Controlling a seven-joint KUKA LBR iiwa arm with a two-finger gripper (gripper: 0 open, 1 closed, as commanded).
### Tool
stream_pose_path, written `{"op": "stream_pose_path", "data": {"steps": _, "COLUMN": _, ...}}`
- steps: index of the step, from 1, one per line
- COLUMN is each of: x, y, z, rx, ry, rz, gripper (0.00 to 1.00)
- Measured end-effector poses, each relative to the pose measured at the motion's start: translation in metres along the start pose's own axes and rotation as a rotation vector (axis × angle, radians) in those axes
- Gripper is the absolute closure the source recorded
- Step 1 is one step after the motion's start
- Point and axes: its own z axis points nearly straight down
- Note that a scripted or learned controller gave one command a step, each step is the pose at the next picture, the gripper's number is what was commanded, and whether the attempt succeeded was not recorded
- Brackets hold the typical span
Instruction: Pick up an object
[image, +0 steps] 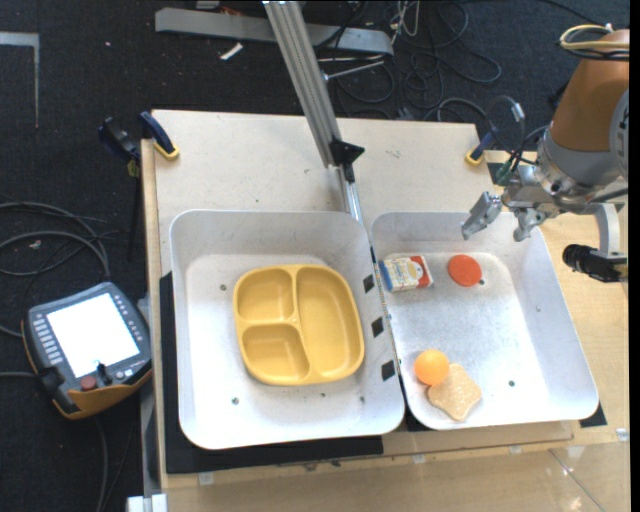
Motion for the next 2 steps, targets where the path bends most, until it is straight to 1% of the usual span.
{"op": "stream_pose_path", "data": {"steps": 1, "x": 0.002, "y": -0.003, "z": 0.044, "rx": 0.001, "ry": 0.001, "rz": -0.001, "gripper": 0.00}}
{"op": "stream_pose_path", "data": {"steps": 2, "x": 0.002, "y": 0.004, "z": 0.091, "rx": 0.001, "ry": 0.001, "rz": -0.003, "gripper": 0.00}}
